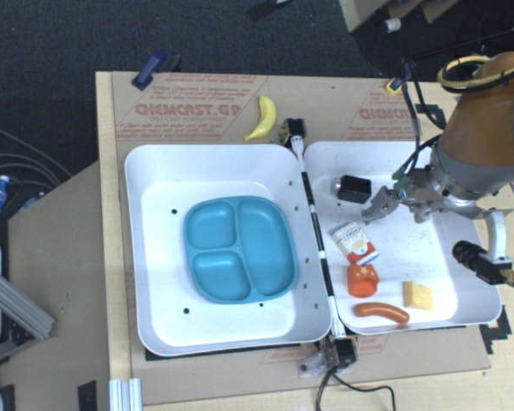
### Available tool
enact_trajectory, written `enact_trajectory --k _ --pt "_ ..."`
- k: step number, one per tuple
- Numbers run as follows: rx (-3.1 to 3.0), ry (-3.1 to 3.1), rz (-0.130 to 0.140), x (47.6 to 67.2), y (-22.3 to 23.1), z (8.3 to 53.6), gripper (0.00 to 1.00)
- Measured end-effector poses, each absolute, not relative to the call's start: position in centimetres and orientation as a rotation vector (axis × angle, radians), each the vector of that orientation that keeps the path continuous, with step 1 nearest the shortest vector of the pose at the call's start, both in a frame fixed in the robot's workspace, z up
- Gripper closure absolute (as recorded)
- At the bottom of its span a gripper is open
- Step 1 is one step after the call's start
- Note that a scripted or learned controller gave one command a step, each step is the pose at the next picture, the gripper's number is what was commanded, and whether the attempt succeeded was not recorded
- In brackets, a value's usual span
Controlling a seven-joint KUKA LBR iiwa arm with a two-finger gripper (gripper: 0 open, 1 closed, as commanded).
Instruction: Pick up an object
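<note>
The right bin (463,255) holds a black block (354,188), a white and red packet (353,241), a red-orange toy (362,278), a sausage (381,312) and a yellow cheese wedge (418,295). My gripper (403,204) hangs over the upper middle of that bin, just right of the black block and above the packet. I see nothing held in it. The grey and orange arm (484,127) comes in from the right.
The left bin (154,187) holds a blue divided plate (240,248). A banana (262,118) lies on the bench behind the bins. A blue clip (148,71) sits at the bench's back left corner. Cables run between the bins.
</note>
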State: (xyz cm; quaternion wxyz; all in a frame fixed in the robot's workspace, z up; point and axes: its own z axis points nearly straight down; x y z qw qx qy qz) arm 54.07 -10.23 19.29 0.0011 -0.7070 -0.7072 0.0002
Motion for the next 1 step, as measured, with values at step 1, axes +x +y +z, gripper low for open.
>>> enact_trajectory --k 1 --pt "-2.22 -2.22 0.002 64.34 -9.77 8.53 0.0"
